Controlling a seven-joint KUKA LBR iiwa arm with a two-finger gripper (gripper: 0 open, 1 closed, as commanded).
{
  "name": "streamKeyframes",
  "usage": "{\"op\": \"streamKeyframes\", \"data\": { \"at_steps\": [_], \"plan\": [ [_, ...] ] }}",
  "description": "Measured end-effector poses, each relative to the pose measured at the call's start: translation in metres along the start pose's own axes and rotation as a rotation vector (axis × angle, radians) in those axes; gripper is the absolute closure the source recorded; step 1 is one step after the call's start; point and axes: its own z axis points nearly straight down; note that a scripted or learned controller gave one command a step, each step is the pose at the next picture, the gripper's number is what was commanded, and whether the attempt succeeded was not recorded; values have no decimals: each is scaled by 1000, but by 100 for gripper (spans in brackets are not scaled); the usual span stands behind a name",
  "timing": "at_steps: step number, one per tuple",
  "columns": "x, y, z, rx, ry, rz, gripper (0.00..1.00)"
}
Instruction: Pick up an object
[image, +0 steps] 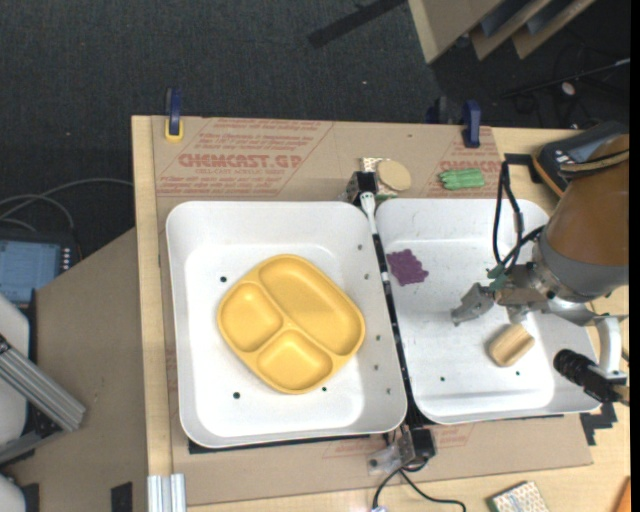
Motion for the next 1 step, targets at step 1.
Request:
{"op": "streamKeyframes", "data": {
  "at_steps": [1],
  "plan": [
    [-50, -1, 87, -18, -8, 7, 0]
  ]
}}
